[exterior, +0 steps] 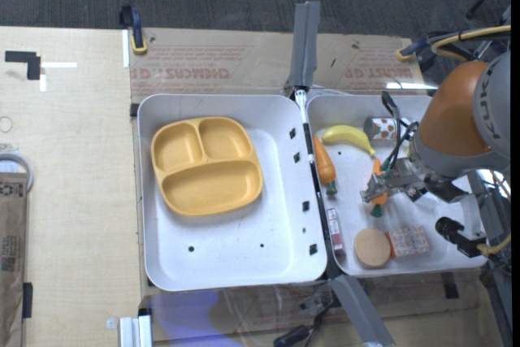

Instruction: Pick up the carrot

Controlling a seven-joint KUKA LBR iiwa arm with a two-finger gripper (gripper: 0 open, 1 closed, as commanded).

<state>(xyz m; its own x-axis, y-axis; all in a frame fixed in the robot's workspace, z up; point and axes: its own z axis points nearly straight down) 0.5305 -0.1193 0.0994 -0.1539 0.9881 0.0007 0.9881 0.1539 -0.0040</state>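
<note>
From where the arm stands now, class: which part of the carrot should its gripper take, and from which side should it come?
Grip the carrot across its thick orange middle, coming straight down from above. It lies flat and lengthwise along the right bin's left wall, so the fingers should probably close across its narrow width. The wall crowds one side and the banana lies near its top end. The gripper is to its right.

A: Colours noted? Bins (154, 199) are seen as white, plate (207, 165) as mustard yellow.

B: Yes. Carrot (324, 161) is marked orange w/ green tip, banana (348, 136) yellow, round disc (373, 247) tan. Arm (455, 122) is logged orange, grey below; small box (406, 240) red-and-white patterned.
</note>
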